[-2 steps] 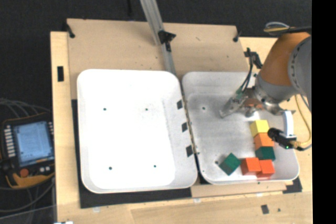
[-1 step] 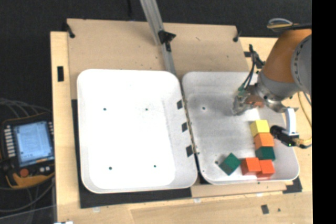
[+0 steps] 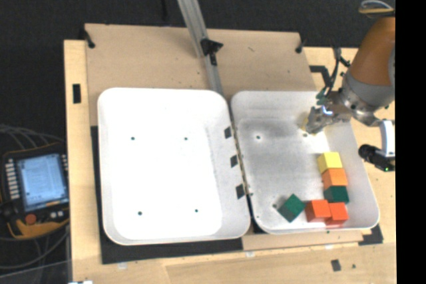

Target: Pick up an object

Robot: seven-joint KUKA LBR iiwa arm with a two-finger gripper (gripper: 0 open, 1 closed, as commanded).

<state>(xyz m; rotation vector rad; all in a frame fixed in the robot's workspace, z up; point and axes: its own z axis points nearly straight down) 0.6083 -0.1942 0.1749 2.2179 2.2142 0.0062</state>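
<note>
So nearest the camera edge of the right bin [image 3: 266,110] there's a little cluster of blocks: a dark green cube [image 3: 290,207] sitting tilted on its own, then just to its right two orange-red blocks [image 3: 327,211] touching each other against the bin's front wall. Going back from there along the right side is a short row, all touching: a green block [image 3: 337,194], an orange block [image 3: 335,177], and a yellow block [image 3: 329,161] at the far end of it.

The left bin [image 3: 163,163] sits right beside it on the worktop [image 3: 266,50], and a tablet-type controller [image 3: 36,183] lies off to the left.

Further back, the gripper [image 3: 318,118] hangs over the far part of the right bin, well apart from the blocks. Nothing in it that I can see; whether it's released or clenched, honestly can't tell, too small and blurry. A metal pole [image 3: 190,6] slants up behind the bins.
</note>
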